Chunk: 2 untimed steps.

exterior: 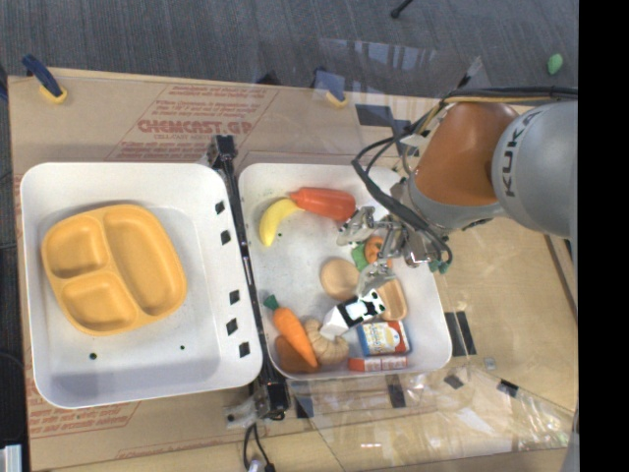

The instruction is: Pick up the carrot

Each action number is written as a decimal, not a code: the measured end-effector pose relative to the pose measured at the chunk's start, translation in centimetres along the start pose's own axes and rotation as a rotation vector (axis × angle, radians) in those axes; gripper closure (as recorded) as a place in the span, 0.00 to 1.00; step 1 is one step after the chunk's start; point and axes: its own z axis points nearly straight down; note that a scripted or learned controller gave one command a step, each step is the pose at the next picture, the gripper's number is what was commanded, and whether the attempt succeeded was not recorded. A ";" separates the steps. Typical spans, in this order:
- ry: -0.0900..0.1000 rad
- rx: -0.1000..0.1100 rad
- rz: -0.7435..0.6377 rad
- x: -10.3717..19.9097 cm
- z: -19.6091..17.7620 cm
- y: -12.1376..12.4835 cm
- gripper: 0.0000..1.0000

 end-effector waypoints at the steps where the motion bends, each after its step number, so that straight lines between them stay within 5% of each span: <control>1: -0.013 0.005 0.132 -2.4 2.2 -1.0 0.00; 2: -0.016 0.004 0.324 0.4 2.3 3.9 0.00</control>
